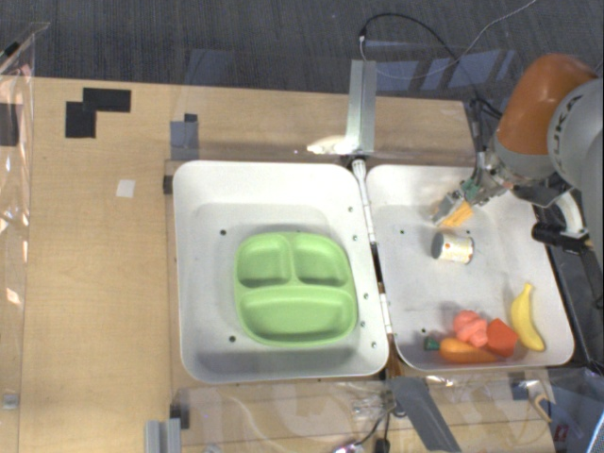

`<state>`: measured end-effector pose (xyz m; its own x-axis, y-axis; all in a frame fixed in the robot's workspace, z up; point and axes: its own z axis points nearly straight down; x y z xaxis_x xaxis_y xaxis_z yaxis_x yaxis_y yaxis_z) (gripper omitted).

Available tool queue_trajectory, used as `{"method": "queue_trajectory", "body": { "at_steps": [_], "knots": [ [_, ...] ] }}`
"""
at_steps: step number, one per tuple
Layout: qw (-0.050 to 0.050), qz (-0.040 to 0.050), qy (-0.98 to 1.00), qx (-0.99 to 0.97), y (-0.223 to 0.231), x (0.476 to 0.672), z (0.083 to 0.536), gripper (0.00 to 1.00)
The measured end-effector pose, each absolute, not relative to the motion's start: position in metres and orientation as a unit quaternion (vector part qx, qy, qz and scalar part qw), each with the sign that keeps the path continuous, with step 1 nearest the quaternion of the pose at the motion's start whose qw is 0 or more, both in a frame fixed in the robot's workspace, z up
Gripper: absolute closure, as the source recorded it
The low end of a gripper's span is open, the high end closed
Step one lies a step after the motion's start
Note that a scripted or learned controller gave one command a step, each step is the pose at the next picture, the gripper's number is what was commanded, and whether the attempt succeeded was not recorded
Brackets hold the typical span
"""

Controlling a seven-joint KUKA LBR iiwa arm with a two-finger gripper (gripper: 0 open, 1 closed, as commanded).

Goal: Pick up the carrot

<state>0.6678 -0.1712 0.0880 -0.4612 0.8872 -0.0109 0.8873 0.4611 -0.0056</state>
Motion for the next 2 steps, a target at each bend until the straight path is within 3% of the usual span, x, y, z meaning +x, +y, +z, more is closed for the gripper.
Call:
{"method": "queue_trajectory", "body": {
  "at_steps": [1, 2],
  "knots": [
    [0.004, 0.0017, 0.907, 0.42, -0.113, 0.671, 0.185, 1.0],
    [0.004, 0.0011, 0.895, 0.446, -0.166, 0.665, 0.309, 1.0]
  ]
}}
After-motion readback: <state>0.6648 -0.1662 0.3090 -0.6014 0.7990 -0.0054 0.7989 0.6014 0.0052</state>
